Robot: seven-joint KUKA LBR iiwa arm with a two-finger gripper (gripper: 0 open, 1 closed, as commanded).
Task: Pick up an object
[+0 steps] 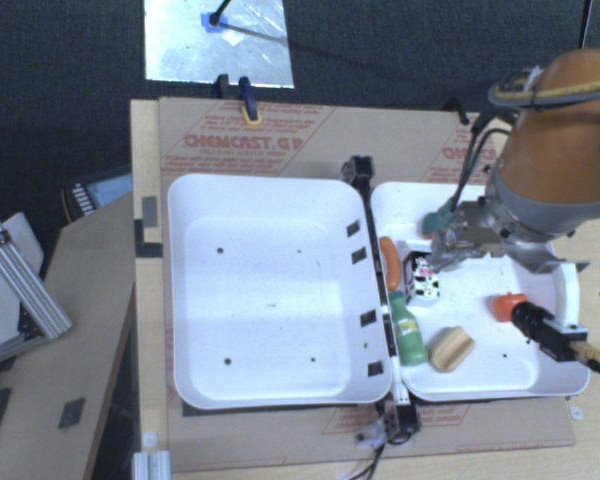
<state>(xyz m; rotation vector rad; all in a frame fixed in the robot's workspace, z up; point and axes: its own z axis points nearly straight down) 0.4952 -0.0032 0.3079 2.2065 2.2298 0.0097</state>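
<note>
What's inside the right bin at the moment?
The right bin holds a green bottle, a tan block, an orange carrot-like piece, a black-and-white object and a small orange item. The arm covers its far corner.

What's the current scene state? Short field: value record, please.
arm: reaches in from the right, over the right bin
gripper: low over the right bin's left part, above a small black-and-white object
held object: none seen between the fingers
right bin contents: green bottle, orange carrot-like piece, tan block, orange-red piece, black-and-white object
left bin: white, a few small dark specks on its floor
base: cardboard sheet under both bins
</note>
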